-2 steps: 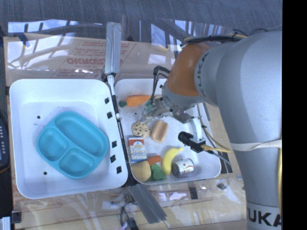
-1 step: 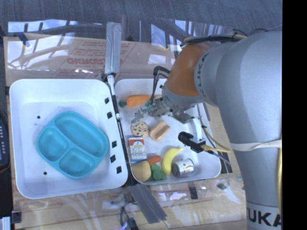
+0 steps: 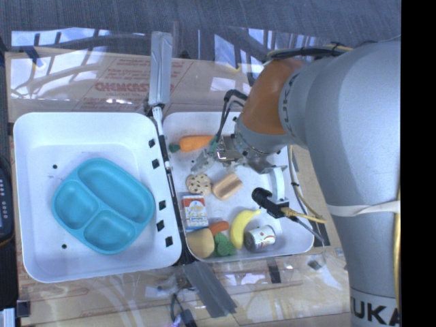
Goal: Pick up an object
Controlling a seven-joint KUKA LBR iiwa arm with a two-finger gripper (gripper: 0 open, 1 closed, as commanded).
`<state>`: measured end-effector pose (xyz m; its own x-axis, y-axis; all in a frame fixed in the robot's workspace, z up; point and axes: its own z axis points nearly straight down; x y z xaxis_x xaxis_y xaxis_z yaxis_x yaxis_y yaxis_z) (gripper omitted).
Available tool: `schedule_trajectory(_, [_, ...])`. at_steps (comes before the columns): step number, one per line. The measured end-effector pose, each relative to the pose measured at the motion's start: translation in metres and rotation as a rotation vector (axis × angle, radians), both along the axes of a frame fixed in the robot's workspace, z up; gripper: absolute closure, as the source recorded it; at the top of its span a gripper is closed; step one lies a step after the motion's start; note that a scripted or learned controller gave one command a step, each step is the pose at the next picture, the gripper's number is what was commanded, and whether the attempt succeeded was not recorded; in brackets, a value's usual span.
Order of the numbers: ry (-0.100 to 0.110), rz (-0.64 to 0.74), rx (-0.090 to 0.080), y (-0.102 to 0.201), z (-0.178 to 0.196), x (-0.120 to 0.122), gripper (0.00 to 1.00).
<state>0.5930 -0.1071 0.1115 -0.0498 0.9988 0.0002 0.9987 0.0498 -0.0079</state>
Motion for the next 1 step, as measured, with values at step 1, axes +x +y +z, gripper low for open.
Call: schedule_trajectory(1, [0.000, 0.103, 0.003, 0.0092, -0.0233, -0.0090, 0.00])
